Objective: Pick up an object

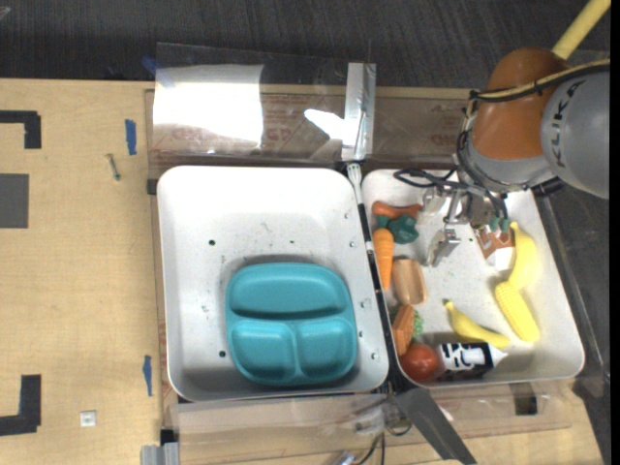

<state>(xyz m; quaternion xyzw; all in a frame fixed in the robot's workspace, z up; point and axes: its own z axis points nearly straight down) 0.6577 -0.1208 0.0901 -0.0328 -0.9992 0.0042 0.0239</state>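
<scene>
1. White for both bins, the left bin (194,211) and the right bin (562,342).
2. Teal blue for the tray (290,323) inside the left bin.
3. Inside the right bin: orange carrot (385,256), yellow banana (518,284), red tomato (420,361), black-and-white bottle (467,356).
4. Grey arm (581,139) above the right bin, with an orange band (513,105).
5. Light brown bench (68,289) left of the left bin.

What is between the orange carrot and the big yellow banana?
In the camera view, the gripper hangs between the carrot and the big banana, over bare white floor of the right bin. A tan bread roll sits beside the carrot.
</scene>
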